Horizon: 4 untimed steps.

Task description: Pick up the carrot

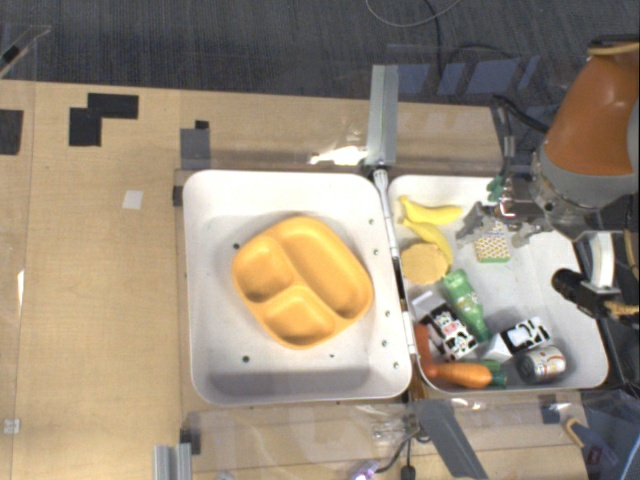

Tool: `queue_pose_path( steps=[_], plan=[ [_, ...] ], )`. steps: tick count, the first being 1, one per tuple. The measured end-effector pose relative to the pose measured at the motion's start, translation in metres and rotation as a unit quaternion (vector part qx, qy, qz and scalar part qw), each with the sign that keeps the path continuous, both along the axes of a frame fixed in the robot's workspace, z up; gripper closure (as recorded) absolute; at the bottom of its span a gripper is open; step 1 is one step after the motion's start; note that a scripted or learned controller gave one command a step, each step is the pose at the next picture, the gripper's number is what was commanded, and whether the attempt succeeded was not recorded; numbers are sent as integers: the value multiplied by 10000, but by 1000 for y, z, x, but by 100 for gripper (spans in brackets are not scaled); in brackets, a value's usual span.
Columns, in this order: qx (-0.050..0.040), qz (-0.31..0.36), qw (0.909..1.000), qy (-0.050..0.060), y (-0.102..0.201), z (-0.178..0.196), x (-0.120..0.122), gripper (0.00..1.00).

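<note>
The carrot (462,374) is orange with a green tip and lies flat along the front wall of the right bin (575,268). It touches a black-and-white carton (452,332) just behind it. My gripper (497,226) hangs over the back half of that bin, well behind the carrot. A small pale meshed piece (492,248) sits right below the gripper. The arm's orange band (595,108) fills the upper right.
The right bin also holds two bananas (428,220), a round tan biscuit (423,262), a green bottle (463,304), a reddish sausage (423,342), a silver can (543,365) and a small black-and-white box (525,335). A yellow divided plate (300,280) lies in the left bin (215,368).
</note>
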<state>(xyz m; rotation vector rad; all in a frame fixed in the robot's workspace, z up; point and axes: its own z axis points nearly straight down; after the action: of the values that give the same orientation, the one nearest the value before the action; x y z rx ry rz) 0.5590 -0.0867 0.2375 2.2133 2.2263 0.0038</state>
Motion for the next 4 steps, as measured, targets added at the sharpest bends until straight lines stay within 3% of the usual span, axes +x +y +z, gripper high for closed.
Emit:
queue_pose_path(
  steps=[1, 2, 3, 4],
  plan=[
    [0, 16, 10000, -23, 1, 11, 2, 100],
    [-10, 457, 9990, -25, -8, 199, 52, 100],
    [-22, 492, 9988, -52, -6, 211, 54, 100],
    [-9, 1202, 9927, -11, 31, 198, 33, 100]
  ],
)
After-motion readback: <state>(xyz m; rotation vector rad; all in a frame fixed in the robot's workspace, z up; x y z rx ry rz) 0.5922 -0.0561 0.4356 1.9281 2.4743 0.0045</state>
